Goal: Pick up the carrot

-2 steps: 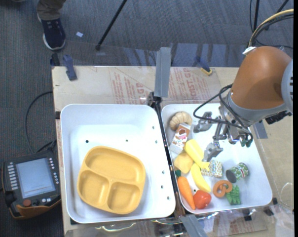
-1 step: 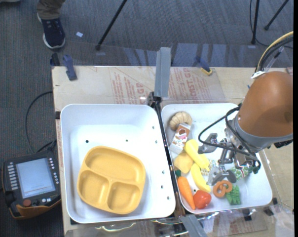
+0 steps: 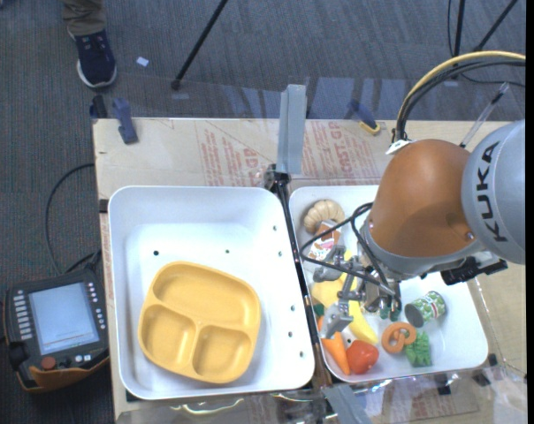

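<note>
Hand (image 3: pixel 347 300) above carrot (image 3: pixel 336 352) (crowded), near bin edge (image 3: pixel 324 367)

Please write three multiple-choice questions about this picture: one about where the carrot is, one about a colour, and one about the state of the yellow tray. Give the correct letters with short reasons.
1. Where does the carrot lie?
A. In the right bin, near its front edge
B. On the yellow tray
C. On the floor

2. What colour is the toy directly beside the carrot?
A. Blue
B. Red
C. White

3. In what state is the yellow tray?
A. Flat in the left bin
B. Upside down in the right bin
C. Held up by the arm

Answers:
1 A: the orange carrot rests in the right bin, below the claw.
2 B: a red tomato-like toy touches its right side.
3 A: its three compartments face upward inside the left bin.
</note>
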